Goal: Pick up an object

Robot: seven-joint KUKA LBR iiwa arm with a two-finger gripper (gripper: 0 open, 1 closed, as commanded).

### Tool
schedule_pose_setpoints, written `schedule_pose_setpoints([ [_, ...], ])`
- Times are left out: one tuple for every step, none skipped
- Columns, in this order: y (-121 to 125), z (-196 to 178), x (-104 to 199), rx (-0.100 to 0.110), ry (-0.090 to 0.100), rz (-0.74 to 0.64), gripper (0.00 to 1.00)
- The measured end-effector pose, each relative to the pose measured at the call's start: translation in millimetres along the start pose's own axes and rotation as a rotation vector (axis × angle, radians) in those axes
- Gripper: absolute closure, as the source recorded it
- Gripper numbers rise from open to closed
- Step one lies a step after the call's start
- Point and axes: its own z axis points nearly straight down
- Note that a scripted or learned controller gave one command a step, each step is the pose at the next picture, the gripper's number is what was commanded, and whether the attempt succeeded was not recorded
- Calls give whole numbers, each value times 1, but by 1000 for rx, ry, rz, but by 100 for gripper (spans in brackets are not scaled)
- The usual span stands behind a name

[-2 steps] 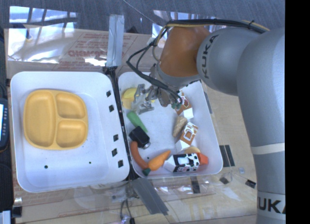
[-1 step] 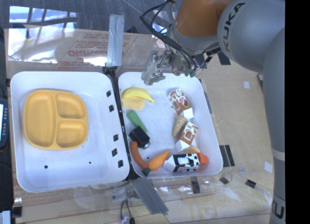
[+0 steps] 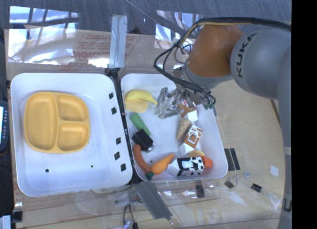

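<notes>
Nearest the camera: grey arm [image 3: 257, 59] with orange band, reaching in from the right. Below it, gripper [image 3: 168, 105] low inside the right bin [image 3: 218, 143], beside a banana [image 3: 137, 100]. Fingers' state: cannot tell. Further down: carrot [image 3: 162, 164], cow-print carton [image 3: 190, 165]. Left bin [image 3: 20, 173] holding a yellow tray [image 3: 57, 122].

White "KUKA" lettering on the grey arm [image 3: 257, 62] above the orange band.
</notes>
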Motion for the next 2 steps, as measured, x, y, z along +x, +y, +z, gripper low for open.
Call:
schedule_pose_setpoints([
  [-34,-41,45,6,-7,-165,100],
  [-30,-52,25,2,-6,253,100],
])
